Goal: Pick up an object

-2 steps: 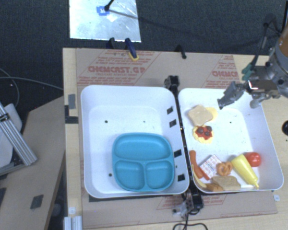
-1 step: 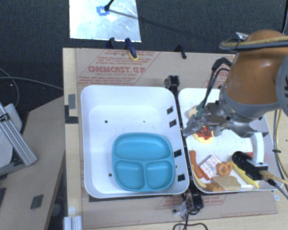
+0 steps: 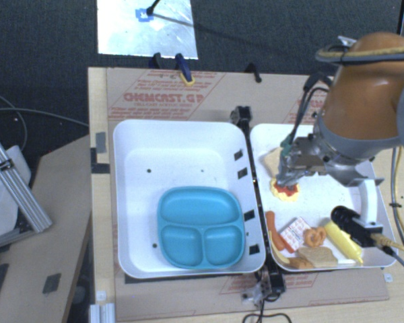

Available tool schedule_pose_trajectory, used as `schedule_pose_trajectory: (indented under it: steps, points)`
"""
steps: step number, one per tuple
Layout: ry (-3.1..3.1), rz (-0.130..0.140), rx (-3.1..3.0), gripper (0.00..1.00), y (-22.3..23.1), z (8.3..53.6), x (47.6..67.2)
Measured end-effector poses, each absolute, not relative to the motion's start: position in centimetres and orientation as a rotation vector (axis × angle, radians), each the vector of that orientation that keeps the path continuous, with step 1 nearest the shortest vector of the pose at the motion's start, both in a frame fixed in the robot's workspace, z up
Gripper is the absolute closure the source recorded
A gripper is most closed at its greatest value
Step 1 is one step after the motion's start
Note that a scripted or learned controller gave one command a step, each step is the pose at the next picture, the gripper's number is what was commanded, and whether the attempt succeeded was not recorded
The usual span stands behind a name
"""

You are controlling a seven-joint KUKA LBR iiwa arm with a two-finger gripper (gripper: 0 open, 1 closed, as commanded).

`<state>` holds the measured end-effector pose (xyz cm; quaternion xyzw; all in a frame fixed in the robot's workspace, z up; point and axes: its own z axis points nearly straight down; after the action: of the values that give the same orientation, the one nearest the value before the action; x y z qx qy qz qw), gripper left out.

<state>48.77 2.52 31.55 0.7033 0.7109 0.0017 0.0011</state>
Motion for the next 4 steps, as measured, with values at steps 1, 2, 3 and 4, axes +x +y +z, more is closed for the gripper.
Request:
schedule_pose_trajectory:
  steps: [1, 2, 3, 4]
  points:
    - [2.237, 0.008, 2.201, 1.00, 2.5, 32.6, 48.9]
    - [2.218, -0.005, 2.224, 1.00, -2.1, 20.8, 55.7]
    - [2.224, 0.005, 2.216, 1.00, -1.7, 22.5, 55.6]
    - [2.236, -0.003, 2.216, 1.00, 4.8, 18.2, 50.6]
